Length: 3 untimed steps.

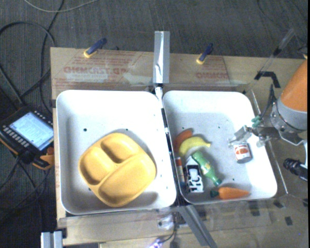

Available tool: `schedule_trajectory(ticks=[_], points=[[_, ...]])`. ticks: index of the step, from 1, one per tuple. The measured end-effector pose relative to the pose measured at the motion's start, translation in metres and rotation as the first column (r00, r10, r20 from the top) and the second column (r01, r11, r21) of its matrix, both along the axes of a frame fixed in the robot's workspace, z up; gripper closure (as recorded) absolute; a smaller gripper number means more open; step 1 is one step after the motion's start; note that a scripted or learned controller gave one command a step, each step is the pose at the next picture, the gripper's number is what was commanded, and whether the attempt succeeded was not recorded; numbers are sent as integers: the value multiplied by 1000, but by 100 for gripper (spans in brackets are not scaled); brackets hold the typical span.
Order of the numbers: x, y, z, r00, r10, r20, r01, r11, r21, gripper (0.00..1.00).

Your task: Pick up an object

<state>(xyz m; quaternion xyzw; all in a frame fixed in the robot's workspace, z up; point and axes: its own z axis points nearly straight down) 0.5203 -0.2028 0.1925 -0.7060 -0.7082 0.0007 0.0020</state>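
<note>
- Camera view has the gripper [246, 135] poking into the right bin [225, 105] from the right, grey wrist and orange band behind it at the bench edge.
- Honestly can't tell how the gripper is set, too small and cluttered at the tip. Nothing visibly caught in it.
- Closest thing is a small can [242, 152] with an orange-red label, lying just below the tip, near the bin's right wall. Looks tipped on its side, can't swear to it.
- So the key relation: the can sits toward the near edge of the bin from the tip, only a short drop away.
- Further left: banana [193, 144], green bottle [206, 168], a black-and-white box [194, 179], and a carrot [233, 192] along the front wall.
- Left bin [72, 112] holds a yellow divided plate [118, 168], well apart from the arm.
</note>
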Motion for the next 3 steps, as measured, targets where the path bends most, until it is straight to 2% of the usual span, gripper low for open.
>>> schedule_trajectory(ticks=[1,2,3], points=[[13,-13,-94,990,141,6,-141,990,3,0],[12,-13,-87,990,139,2,-139,990,3,100],[44,22,-4,998,58,1,-58,998,-3,100]])
